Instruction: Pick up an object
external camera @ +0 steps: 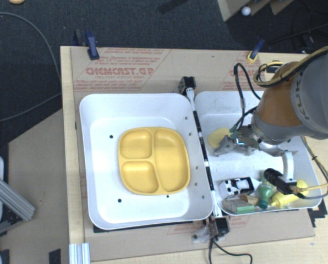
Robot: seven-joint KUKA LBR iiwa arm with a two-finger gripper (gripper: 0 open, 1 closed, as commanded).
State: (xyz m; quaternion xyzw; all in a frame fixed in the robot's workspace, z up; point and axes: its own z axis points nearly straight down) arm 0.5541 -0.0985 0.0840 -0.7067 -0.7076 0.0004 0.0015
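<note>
My gripper (228,145) is low in the right bin (222,103), near its left wall. A small pale yellow object (217,137) lies right beside the gripper tip, on its upper left side; whether it is held is unclear. Along the bin's front edge lies a cluster of small things: a black and white item (238,186), a green piece (264,193), a yellow piece (287,201) and a brownish flat piece (241,206). The grey arm with its orange band (279,106) covers the right bin's right side.
The left bin (98,164) holds a yellow divided plate (153,160) in its middle. A black clamp (186,84) sits where the two bins meet at the back. Cardboard (120,67) covers the bench behind the bins.
</note>
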